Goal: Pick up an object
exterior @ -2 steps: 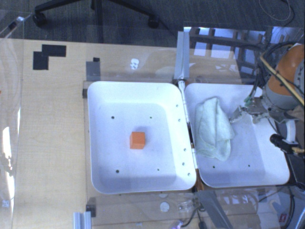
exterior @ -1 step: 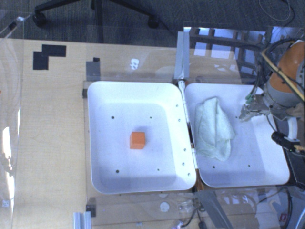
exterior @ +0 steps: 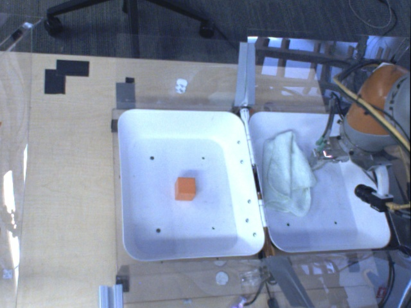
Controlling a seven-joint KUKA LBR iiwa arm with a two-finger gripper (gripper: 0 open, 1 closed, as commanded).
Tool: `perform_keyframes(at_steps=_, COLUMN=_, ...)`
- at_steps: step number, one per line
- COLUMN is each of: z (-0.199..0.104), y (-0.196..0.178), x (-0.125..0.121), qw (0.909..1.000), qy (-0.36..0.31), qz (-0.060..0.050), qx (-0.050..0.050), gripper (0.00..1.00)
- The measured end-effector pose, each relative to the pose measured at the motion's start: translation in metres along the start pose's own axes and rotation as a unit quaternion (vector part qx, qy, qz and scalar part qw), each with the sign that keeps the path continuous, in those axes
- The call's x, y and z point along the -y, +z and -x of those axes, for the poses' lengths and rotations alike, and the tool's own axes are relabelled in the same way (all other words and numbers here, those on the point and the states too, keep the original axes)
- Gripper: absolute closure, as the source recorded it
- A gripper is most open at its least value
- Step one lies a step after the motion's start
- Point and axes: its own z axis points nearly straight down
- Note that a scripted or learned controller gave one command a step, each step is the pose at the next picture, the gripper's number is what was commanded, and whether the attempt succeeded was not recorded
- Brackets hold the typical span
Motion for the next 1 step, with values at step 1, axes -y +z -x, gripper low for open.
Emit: perform_keyframes(at_steps=1, z=-0.0436, y=-0.1198, x=-0.0798, qw=0.9931, qy=0.118, qz=-0.003, qx=-0.001, gripper=1.0)
